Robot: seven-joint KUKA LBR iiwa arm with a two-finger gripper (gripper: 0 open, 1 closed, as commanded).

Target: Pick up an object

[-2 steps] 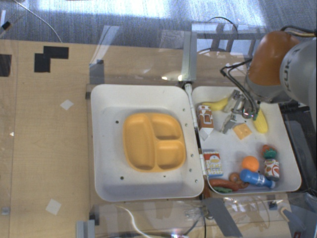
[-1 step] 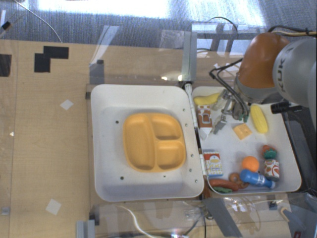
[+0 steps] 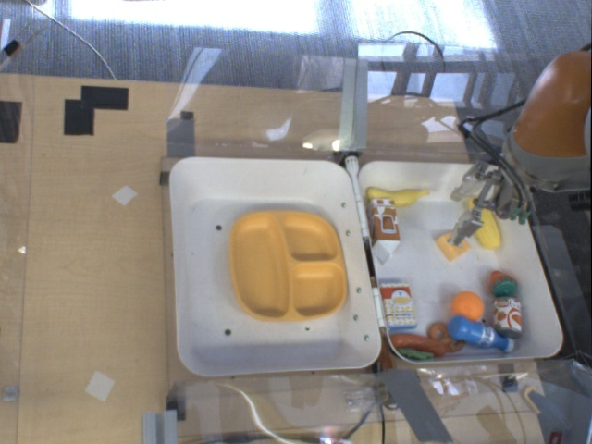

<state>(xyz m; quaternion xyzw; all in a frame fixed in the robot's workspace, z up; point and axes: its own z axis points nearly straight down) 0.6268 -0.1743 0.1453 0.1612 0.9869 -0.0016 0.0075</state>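
Observation:
My gripper (image 3: 465, 209) hangs over the right bin (image 3: 548, 314), near its upper right, and it is open with nothing between its fingers. One fingertip (image 3: 469, 224) is just above a small orange wedge (image 3: 450, 247). A yellow lemon (image 3: 489, 234) lies right beside the gripper, partly hidden by it. Further left lie a banana (image 3: 396, 194) and a small brown and white carton (image 3: 384, 220). At the front of the bin are a second carton (image 3: 398, 305), an orange ball (image 3: 468, 304), a blue bottle (image 3: 479, 333), a sausage (image 3: 424, 345) and a small green-capped bottle (image 3: 506, 307).
The left bin (image 3: 199, 248) holds a yellow divided plate (image 3: 287, 265). A metal divider (image 3: 352, 123) runs between the bins at the back. The arm's orange band (image 3: 555, 104) fills the upper right. Cables lie along the front edge of the bench.

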